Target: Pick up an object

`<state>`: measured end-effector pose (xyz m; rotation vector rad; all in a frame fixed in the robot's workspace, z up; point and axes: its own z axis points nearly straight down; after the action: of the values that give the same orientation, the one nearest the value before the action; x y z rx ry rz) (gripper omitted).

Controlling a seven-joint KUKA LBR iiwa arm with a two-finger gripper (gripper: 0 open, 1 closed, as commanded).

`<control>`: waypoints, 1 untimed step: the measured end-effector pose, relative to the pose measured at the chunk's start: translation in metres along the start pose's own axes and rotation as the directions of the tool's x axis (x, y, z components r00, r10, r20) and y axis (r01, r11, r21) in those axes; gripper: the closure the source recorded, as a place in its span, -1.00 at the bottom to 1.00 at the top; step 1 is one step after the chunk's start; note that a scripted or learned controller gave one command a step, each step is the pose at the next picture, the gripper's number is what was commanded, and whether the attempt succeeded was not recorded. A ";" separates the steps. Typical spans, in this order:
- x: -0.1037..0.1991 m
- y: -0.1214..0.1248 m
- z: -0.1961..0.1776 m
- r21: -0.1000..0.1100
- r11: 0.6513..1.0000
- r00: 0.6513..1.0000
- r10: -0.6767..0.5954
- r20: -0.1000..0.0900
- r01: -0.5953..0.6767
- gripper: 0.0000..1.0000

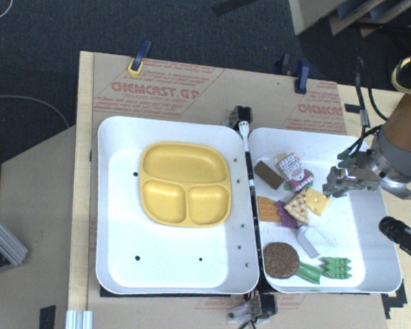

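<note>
Objects for picking lie in the right bin [368, 281]. Nearest the camera are the green pea pods [336, 267] and the round brown patty [281, 260]; beyond them, a grey piece [308, 243], then the cheese wedge [310, 203] and a brown block [268, 175]. My pincer [336, 186] hangs over that bin, just right of the cheese; whether it is clenched I cannot tell. The left bin [111, 245] holds a yellow divided plate [185, 183].

- Yellow divided plate [185, 183]: smooth, matt-looking plastic.
- Both white bins [114, 209]: glossy moulded plastic, catching soft glare.
- Bench top [198, 87]: brown printed protective paper.
- Brown patty [281, 260]: rough, grainy face.
- Green pea pods [336, 267]: shiny plastic.
</note>
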<state>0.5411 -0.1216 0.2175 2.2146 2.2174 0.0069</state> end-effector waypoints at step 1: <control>0.000 0.001 -0.008 0.005 1.000 1.000 0.000 -0.001 0.000 1.00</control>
<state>0.5419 -0.1215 0.2255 2.2179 2.2200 0.0028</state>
